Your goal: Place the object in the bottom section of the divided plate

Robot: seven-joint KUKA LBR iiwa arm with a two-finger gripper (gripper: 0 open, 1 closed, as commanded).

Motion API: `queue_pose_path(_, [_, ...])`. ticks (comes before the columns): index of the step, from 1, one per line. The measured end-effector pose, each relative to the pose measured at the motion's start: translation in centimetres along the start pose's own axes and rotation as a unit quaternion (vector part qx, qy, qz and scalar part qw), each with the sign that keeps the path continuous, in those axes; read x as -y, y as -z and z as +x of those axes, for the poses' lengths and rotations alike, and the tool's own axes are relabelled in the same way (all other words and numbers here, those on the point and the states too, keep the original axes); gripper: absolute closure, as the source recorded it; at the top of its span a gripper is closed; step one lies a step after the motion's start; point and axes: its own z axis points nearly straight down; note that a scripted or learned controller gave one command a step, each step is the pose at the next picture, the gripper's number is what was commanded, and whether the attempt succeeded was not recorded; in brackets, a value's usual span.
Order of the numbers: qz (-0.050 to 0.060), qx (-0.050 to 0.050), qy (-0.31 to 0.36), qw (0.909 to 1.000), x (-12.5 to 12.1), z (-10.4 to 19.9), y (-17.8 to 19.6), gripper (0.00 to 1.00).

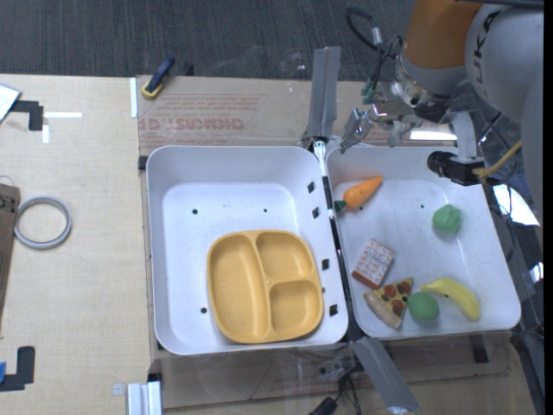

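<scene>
Counter (pixel 78 318) runs pale and woody across the left, with a roll of tape (pixel 39 222) lying flat at nine o'clock and a blue-and-yellow tool (pixel 158 77) up at eleven. Moving right, the left bin (pixel 173 188) carries the yellow divided plate (pixel 264 285), sitting low in the bin toward six o'clock, all three sections bare. Cross the divider and we're in the right bin (pixel 406 210): an orange carrot (pixel 362 191) lies tilted near its top-left corner, a green ball (pixel 447 220) sits toward three o'clock, and down at five o'clock there's a cluster, a wafer block (pixel 373 262), a pizza slice (pixel 390 301) touching a second green ball (pixel 423 307), and a banana (pixel 455 296) just beside that. Now the arm (pixel 449 24), coming in from one o'clock, orange band up high, wrist angled down and leftward. The pincer (pixel 356 132) hangs over the right bin's top-left rim, just above the carrot and apart from it; its fingers look spread, with nothing between them.
</scene>
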Motion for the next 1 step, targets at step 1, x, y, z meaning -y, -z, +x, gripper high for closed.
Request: queue_pose_path(1, [0.001, 0.0, -0.075, 0.9972, -1.26, 11.4, -5.98, 0.0])
